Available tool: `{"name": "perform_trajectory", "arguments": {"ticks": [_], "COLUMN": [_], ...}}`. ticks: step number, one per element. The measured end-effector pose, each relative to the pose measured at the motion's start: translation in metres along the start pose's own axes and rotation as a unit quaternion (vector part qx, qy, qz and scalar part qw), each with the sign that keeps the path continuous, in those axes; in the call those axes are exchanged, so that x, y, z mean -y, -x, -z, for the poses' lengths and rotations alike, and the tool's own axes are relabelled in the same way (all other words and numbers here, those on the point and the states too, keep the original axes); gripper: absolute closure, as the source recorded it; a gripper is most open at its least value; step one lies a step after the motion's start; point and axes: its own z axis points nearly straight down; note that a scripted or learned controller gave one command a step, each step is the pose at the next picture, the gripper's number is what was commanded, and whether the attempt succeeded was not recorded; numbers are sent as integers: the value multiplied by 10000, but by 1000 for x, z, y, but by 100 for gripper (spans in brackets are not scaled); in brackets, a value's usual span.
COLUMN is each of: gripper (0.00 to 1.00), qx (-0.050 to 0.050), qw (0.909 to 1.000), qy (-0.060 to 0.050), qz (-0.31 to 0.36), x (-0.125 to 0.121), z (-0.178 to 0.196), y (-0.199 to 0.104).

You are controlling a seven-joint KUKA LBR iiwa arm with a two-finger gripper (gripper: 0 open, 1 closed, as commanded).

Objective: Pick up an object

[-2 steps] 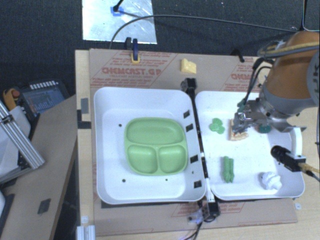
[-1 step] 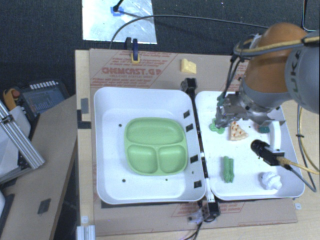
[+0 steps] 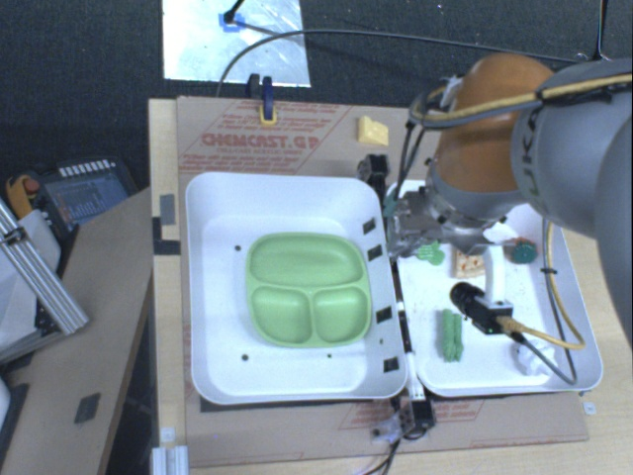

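Observation:
My gripper [image 3: 423, 232] hangs low over the back left part of the right bin [image 3: 574, 359], mostly hidden under the grey wrist and orange band. Just in front of it lies a small green piece [image 3: 431, 255]. A tan and red block [image 3: 470, 263] sits a little to the right of that, and a teal round piece [image 3: 522, 252] lies further right. A long green object [image 3: 451, 335] rests near the bin's front left. A white crumpled thing [image 3: 525, 356] lies at the front right.
The left bin [image 3: 213, 265] holds a light green divided plate [image 3: 305, 289]. A divider with black clips [image 3: 388, 295] runs between the bins. A yellow block [image 3: 373, 131] lies on the cardboard behind the bins.

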Motion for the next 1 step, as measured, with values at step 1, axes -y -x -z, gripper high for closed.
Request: {"name": "perform_trajectory", "arguments": {"ticks": [1], "gripper": [100], "qx": [-2], "qw": [10000], "qy": [6], "qz": [1], "x": [-3], "z": [6], "y": [-50]}}
